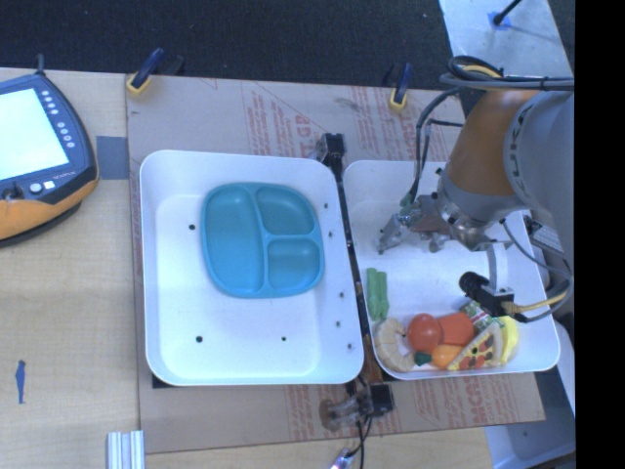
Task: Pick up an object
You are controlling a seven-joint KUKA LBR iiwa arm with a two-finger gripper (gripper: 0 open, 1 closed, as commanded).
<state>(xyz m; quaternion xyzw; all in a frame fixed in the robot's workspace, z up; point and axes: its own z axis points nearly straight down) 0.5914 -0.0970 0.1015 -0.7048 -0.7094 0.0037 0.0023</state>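
My gripper (408, 245) hangs over the upper middle of the right bin (430, 281), with its metal fingers spread open and nothing between them. The toy food lies below it along the bin's front edge: a green piece (376, 293), a red tomato (425, 331), an orange ball (456, 327), a tan round slice (390, 346), a pizza slice (477, 350) and a yellow banana (507, 339). The gripper is above and apart from all of them.
The left bin (176, 350) holds a blue divided plate (264, 239). A black clip (333, 149) sits where the bins meet at the back. A tablet in an orange case (39, 154) lies at the far left. Cables and a black part (480, 289) hang beside the food.
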